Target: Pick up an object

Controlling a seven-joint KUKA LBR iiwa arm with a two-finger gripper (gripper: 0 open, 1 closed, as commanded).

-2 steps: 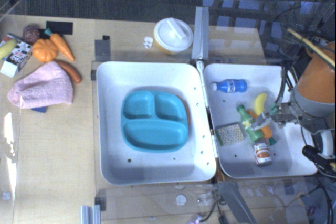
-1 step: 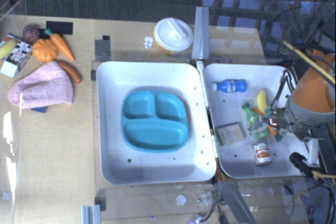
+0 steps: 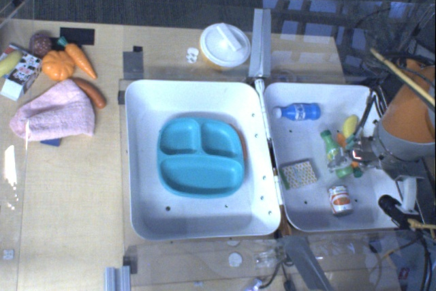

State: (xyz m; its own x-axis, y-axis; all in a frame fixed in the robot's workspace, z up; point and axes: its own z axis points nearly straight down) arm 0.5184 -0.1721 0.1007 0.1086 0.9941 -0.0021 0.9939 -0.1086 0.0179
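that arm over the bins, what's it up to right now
A KUKA arm reaches in from the right over the right bin. Its gripper is down among a green bottle and a yellow item; whether it has hold of anything is unclear. A blue bottle, a can and a small grey pad lie loose nearby. The left bin holds a blue divided tray.
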